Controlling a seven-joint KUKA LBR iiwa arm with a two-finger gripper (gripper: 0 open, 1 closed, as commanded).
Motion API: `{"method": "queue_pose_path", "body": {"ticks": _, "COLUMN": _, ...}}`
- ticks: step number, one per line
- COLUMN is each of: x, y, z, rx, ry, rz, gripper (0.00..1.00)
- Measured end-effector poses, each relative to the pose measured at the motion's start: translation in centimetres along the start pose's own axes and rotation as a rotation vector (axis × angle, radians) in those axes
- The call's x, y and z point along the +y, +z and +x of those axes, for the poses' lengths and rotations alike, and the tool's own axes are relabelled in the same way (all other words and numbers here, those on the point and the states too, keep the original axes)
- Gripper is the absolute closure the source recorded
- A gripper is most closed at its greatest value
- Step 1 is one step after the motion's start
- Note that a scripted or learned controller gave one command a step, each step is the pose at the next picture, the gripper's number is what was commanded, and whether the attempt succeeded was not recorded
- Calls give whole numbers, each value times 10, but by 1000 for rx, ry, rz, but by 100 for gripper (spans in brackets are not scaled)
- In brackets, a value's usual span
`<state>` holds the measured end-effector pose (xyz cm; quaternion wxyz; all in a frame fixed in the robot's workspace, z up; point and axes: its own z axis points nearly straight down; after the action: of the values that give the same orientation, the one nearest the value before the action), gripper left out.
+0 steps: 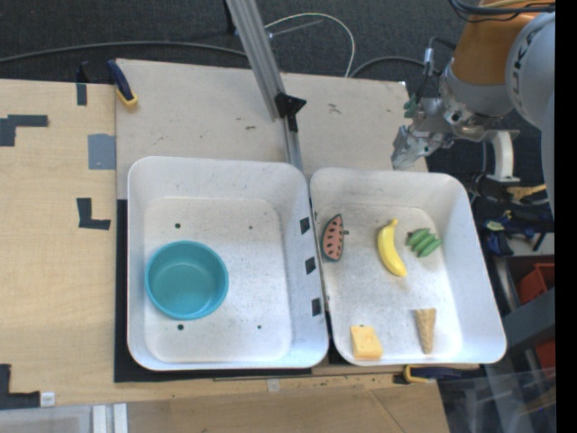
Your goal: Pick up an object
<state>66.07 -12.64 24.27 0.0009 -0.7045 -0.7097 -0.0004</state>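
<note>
Bench (pixel 207 115), two white bins (pixel 216 179), gripper (pixel 407 152) above banana (pixel 390 249)

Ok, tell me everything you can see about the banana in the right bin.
The banana is a small yellow toy, smooth and plastic-looking, with a darker tip at its upper end. It lies flat on the floor of the right bin, curved, running roughly top to bottom in the camera view. A green vegetable piece lies just to its right, very close; whether they touch is unclear. The watermelon slice lies apart on its left. The gripper is above the bin's far rim, well away from the banana.
</note>
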Motion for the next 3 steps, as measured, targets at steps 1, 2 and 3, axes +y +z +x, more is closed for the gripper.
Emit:
{"method": "queue_pose_path", "body": {"ticks": 1, "x": 6, "y": -5, "z": 60, "rx": 0, "ry": 0, "rz": 0, "gripper": 100}}
{"method": "queue_pose_path", "body": {"ticks": 2, "x": 13, "y": -8, "z": 111, "rx": 0, "ry": 1, "rz": 0, "gripper": 100}}
{"method": "queue_pose_path", "body": {"ticks": 3, "x": 11, "y": -5, "z": 168, "rx": 0, "ry": 0, "rz": 1, "gripper": 100}}
